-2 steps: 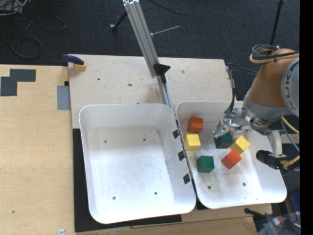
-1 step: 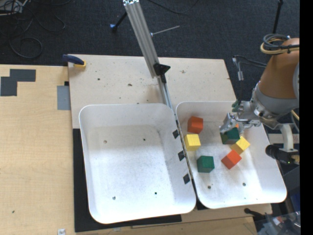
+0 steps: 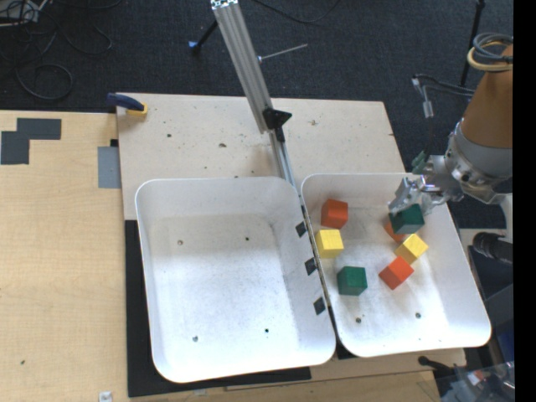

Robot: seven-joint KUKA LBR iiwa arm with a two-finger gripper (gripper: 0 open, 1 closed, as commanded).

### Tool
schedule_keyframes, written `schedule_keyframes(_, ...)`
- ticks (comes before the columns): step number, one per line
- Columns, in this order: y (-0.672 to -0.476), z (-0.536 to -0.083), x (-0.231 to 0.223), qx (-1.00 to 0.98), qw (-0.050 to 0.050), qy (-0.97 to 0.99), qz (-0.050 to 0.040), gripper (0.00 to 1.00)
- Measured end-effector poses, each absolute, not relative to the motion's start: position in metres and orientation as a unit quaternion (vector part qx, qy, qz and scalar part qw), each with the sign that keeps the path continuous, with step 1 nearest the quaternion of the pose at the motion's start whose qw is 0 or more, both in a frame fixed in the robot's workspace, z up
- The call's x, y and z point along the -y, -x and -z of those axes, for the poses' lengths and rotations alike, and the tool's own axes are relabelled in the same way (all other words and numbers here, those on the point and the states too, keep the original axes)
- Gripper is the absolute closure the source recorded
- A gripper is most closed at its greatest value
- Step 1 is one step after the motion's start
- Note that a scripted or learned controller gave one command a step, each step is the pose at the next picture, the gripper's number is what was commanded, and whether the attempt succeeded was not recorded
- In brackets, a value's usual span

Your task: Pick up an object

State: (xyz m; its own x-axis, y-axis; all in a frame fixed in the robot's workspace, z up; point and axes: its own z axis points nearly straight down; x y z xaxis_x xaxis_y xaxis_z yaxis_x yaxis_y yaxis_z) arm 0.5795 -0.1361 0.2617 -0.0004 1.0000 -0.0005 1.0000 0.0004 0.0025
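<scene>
My gripper (image 3: 408, 210) hangs over the upper right part of the right bin (image 3: 456, 339). A dark green block (image 3: 409, 221) sits between its fingertips, and the gripper is shut on it. The block partly hides an orange block (image 3: 390, 228) just behind it. Right below lies a yellow block (image 3: 412, 247), and an orange block (image 3: 396, 272) lies lower still. Toward the bin's left side are a red-orange block (image 3: 334, 213), a second yellow block (image 3: 330, 242) and another green block (image 3: 352, 280).
The left bin (image 3: 226, 275) stands beside the right one, with a row of black clips (image 3: 308, 265) along the shared wall. A slanted metal pole (image 3: 251, 74) rises behind the bins. The arm's orange band (image 3: 494, 107) is at the right edge.
</scene>
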Motion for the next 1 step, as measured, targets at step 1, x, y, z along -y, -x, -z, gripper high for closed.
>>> schedule_keyframes(1, -0.5728, -0.2458, 0.0799, -0.708, -0.003, -0.706, 0.0009, 1.00)
